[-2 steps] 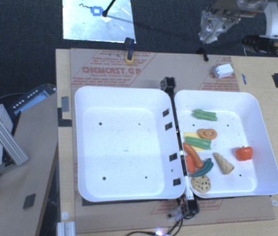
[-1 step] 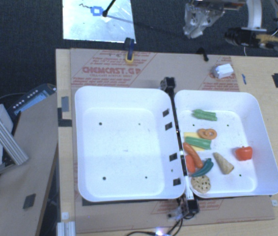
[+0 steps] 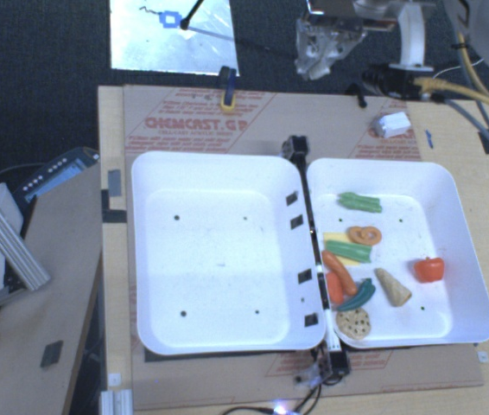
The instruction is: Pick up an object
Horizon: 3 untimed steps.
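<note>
Nearest you, a cookie (image 3: 353, 322) lies at the front left corner of the right bin (image 3: 465, 232). To its left you see the left bin (image 3: 210, 249) on the tabletop (image 3: 106, 128). Along the right bin's left wall sit a carrot (image 3: 339, 273), green bean pods (image 3: 360, 202) and a pretzel (image 3: 365, 234); a red pepper (image 3: 428, 269) lies further right. Your gripper (image 3: 317, 64) hangs high beyond the bins, pointing down; you cannot tell the fingers' state.

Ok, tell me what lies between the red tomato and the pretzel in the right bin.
In the camera view, the stretch between the red tomato and the pretzel is bare white floor of the right bin; the tan cone sits below that line.
</note>
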{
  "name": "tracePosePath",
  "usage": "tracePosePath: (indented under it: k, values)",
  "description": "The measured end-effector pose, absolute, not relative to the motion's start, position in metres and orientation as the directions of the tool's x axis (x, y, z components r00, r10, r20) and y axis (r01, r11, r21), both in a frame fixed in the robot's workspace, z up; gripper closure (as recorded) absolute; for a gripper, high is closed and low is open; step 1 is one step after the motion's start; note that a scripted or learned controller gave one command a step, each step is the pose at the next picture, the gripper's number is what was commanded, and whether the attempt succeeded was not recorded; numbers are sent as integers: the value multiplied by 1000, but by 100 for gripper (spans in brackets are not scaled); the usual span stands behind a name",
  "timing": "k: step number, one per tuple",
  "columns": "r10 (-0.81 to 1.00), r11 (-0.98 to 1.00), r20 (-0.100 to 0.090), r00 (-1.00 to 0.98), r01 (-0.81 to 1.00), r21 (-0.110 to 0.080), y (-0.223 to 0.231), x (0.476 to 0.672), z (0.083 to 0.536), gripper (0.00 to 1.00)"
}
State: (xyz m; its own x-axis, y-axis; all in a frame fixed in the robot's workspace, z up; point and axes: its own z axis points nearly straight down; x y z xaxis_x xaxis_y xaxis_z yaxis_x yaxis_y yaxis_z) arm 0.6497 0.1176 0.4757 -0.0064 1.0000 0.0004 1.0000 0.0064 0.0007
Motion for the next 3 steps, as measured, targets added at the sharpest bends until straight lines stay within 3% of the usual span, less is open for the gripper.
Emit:
tracePosePath:
  k: [2,3]
  values:
    - [1000,8,2,-8,1000,4,210,625,522,100]
    - [1000,7,1,-7,1000,-1,235,605,511,100]
